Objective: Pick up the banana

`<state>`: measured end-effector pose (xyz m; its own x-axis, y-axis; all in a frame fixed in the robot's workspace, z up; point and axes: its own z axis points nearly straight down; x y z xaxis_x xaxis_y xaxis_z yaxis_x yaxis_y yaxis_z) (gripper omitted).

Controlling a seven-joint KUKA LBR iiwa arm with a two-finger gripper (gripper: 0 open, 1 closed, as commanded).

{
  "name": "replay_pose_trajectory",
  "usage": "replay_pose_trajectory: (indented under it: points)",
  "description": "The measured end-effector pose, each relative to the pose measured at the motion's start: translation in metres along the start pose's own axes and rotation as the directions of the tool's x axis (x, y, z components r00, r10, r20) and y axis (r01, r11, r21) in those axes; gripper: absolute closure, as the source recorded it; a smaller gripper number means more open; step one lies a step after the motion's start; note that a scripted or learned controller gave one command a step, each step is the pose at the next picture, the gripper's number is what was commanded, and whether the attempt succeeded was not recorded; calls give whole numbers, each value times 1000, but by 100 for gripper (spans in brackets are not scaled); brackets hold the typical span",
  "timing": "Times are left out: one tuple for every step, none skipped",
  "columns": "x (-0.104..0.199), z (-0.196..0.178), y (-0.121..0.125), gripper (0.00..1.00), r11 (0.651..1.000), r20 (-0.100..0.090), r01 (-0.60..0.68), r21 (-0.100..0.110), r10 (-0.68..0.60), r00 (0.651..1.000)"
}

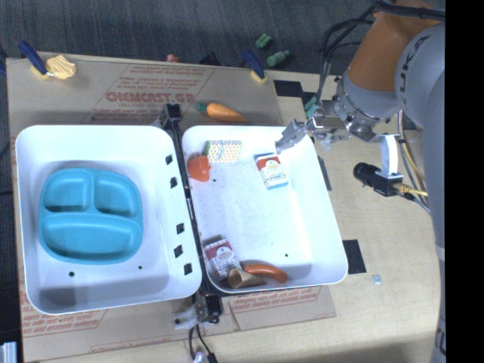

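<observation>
Claw point(291, 136) over the right bin's point(330, 216) far rim.
Its opening can't be told; no sure banana, so locate it first.

A blue divided tray point(91, 218) lay in the left bin point(30, 150). The right bin point(318, 225) held a tomato point(199, 168), a small carton point(272, 172) and a sausage point(264, 271). A carrot point(222, 112) lay behind on the surface point(378, 225).

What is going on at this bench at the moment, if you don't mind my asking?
A grey KUKA arm reaches in from the right, its gripper hovering over the far right rim of the right bin, near a small carton. It holds nothing. The left bin holds a blue divided tray. I cannot make out a banana.
</observation>
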<state>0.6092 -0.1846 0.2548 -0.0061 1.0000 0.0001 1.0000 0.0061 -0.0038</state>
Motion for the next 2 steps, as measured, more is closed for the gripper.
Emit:
replay_pose_trajectory:
  points:
    - [104, 64, 13, 0, 999, -1, -37, 2, 37, 999]
    - [50, 164, -18, 0, 991, -1, 132, 1, -132, 991]
